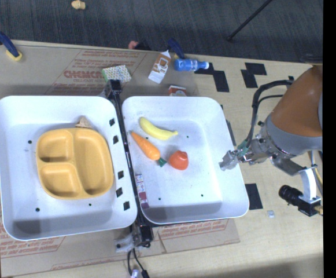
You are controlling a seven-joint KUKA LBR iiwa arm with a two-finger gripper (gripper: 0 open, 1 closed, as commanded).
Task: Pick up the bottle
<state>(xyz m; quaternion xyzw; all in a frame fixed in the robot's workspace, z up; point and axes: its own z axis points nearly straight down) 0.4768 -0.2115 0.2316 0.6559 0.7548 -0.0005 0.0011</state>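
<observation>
A small blue bottle [188, 65] lies on its side on the bench behind the right bin [214, 106], outside both bins. My gripper [229, 160] hangs at the right rim of the right bin, well in front of and to the right of the bottle. The grey arm with its orange band [301, 106] comes in from the right. In the right bin lie a yellow banana [156, 130], an orange carrot [146, 146] and a red fruit [178, 160].
The left bin [11, 126] holds a yellow divided plate [74, 162]. Behind the bins lie a small carton [159, 66], a patterned packet [117, 73] and blue clamps [8, 46]. Black tape marks [254, 69] dot the bench at the right.
</observation>
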